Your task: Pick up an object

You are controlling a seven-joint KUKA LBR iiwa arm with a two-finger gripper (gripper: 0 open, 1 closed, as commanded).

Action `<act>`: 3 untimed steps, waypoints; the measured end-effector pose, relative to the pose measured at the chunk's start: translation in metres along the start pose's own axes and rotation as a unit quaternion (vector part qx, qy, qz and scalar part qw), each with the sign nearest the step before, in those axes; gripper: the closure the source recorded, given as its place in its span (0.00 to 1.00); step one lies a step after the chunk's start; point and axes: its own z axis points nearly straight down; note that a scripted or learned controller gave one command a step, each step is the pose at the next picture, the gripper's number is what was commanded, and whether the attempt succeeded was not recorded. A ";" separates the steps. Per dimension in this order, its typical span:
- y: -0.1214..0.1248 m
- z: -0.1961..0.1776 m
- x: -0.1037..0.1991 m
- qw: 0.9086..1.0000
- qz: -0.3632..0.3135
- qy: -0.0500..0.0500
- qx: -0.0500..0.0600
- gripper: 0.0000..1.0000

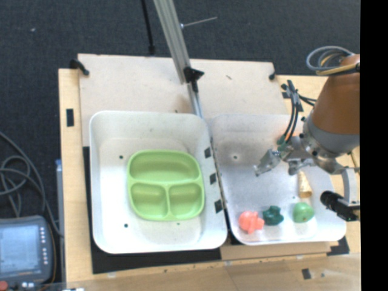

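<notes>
Gripper [262,166]: hanging over the right bin [242,139], carrying nothing visible; whether it is wide or narrow, I cannot tell.
Candidates: orange toy [250,221], dark green toy [273,215] and green ball [302,212] are lying below it, near the front wall; tan cone [304,184] just right.
Progress: nothing is being lifted yet; choosing, descending and grasping all remain.

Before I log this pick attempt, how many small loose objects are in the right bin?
4: an orange-pink toy, a dark green toy and a light green ball along the near edge, plus a tan cone-shaped piece just behind. The arm may hide more.
</notes>
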 end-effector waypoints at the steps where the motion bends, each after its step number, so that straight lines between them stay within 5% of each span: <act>1: 0.000 0.000 0.000 1.000 0.001 0.000 -0.001 0.00; 3: -0.005 0.110 0.000 1.000 0.002 0.000 0.003 0.00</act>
